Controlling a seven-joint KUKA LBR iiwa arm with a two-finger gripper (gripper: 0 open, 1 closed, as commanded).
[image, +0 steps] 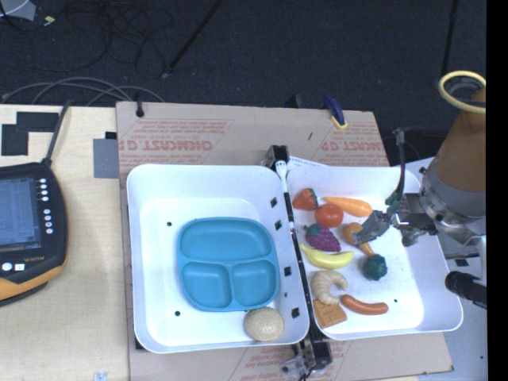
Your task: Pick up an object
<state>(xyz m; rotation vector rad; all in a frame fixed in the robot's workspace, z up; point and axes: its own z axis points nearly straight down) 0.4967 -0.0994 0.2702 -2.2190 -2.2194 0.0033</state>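
The two-finger gripper (373, 230) is hovering over the right white bin (429, 312) of plastic food; a blue divided plate (226, 262) is lying in the left white bin (151, 213).

Blue three-compartment tray (225, 263) sits in left white bin (151, 213). Teach pendant (28, 225) lies on wooden bench (79, 308) at far left. Cardboard sheet (238, 137) under both bins. Black cables (95, 22) behind.

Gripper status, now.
Gripper: over the right bin, low among the toy food by the broccoli; open or shut cannot be told, and nothing is seen held.
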